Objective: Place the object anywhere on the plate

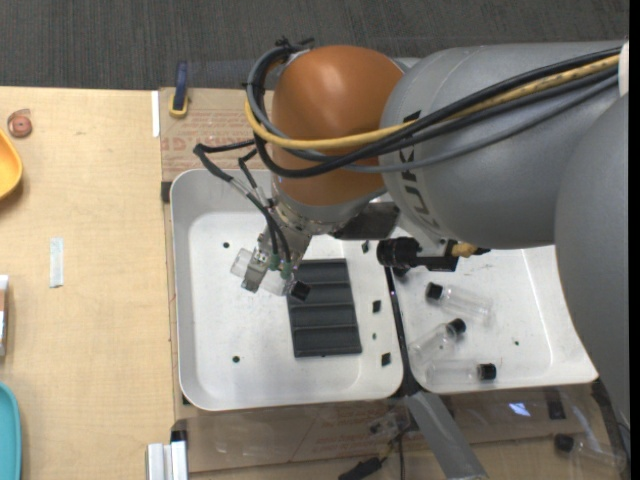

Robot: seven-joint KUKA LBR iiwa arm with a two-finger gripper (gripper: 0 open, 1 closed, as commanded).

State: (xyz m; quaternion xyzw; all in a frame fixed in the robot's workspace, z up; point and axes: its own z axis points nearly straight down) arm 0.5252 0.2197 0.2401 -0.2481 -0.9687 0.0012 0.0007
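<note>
Hanging over the left bin [200,368], my claw [272,273] points down just beside the far left corner of the plate [325,318]. From this angle I cannot tell whether the claw is apart or together. A small clear piece [245,265] sits right at its tip, on the left side. I cannot tell whether it is clamped there or lying on the bin floor, nor whether it is a vial. It is off the plate, close to that far left corner.

The left bin holds the plate, a black ribbed rectangle lying flat towards the bin's right wall, its long side running near to far. A few small dark spots dot the white floor around it.

The right bin [560,363] holds three clear vials with black caps, all lying down: one [470,303] farther back, one [437,340] in the middle by the left wall, and one [470,372] nearest. They lie apart from one another.

The arm [500,148] crosses above the right bin, and its orange band [325,118] covers the far edge of the left bin.

Brown card [215,133] beyond the left bin carries faint reddish print, too blurred to read. Dark lettering on the arm's grey shell is cut off, so I cannot read it.
</note>
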